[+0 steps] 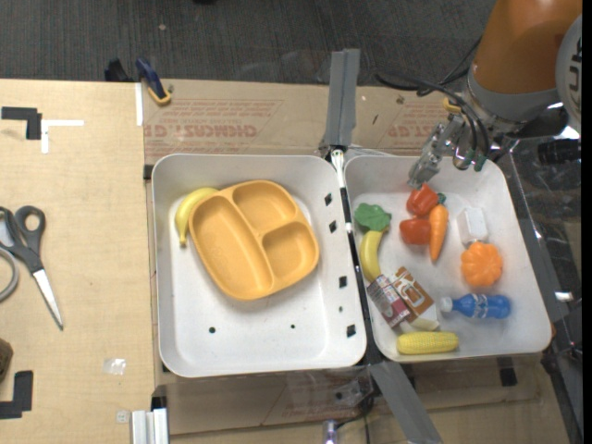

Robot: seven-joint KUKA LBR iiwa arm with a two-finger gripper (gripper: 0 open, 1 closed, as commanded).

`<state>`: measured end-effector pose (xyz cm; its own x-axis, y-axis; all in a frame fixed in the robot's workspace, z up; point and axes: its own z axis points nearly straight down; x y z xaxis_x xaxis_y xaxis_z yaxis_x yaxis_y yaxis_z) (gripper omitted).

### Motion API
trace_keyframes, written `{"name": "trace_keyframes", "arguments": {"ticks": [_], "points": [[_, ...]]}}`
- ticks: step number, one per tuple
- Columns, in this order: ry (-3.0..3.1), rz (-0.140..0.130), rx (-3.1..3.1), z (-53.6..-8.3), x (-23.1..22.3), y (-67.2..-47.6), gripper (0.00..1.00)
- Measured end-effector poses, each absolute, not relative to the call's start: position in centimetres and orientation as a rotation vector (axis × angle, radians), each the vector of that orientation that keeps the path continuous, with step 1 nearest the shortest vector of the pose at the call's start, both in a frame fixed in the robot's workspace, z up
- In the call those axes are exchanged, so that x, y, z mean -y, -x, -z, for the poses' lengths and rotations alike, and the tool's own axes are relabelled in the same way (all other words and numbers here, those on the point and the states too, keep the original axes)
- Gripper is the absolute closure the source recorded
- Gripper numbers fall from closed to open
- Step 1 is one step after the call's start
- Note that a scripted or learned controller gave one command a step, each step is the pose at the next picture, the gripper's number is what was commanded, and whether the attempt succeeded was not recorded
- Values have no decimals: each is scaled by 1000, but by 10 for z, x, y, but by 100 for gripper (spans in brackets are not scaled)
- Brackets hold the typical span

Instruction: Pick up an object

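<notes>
Step in hand: approach, pre-grasp. Nothing picked yet. Arm (532, 40) comes in from the right w/ the tool (433, 165) hanging over the back edge of the right bin (523, 336), just above and beside the red pepper (422, 200). Tool state: cannot tell, too small and blurred at this angle. No obj seen between its tips, so I judge it's carrying nothing.

Candidate objs all sit in the right bin: red pepper at the back, a second red piece (414, 231) just in front of it, carrot (437, 232) lying lengthwise and touching both. Green piece (372, 216) and a banana (370, 255) by the left wall, white block (474, 223) and a small pumpkin (481, 265) on the right side. Near the front: snack packet (400, 297), blue bottle (479, 306) on its side, corn cob (426, 343) along the front wall.

Left bin (185, 340) has a yellow divided plate (252, 239) w/ another banana (188, 211) tucked against its back-left rim; well apart from the tool.

Likely target: red pepper, closest to the tool. Next move prob needs a straight drop onto it w/ tips straddling the pepper, not the carrot leaning on it. Crowded cluster, so risk of nudging the carrot or pinching two things at once. Pepper looks rounded and smooth, might slip; centre the grip before lifting.

Scissors (32, 257) lie on the surface far left, not relevant.
</notes>
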<state>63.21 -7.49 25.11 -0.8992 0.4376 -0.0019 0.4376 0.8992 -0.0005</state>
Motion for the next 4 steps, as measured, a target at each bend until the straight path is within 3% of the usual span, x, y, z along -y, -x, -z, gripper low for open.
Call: {"name": "trace_keyframes", "arguments": {"ticks": [1, 2, 3, 4], "points": [[-705, 2, -3060, -251, 75, -632, 0], [-931, 2, -3003, -155, 105, -587, 0], [-919, 1, -3004, -90, 107, -603, 0], [-914, 3, -3005, -98, 107, -604, 100]]}}
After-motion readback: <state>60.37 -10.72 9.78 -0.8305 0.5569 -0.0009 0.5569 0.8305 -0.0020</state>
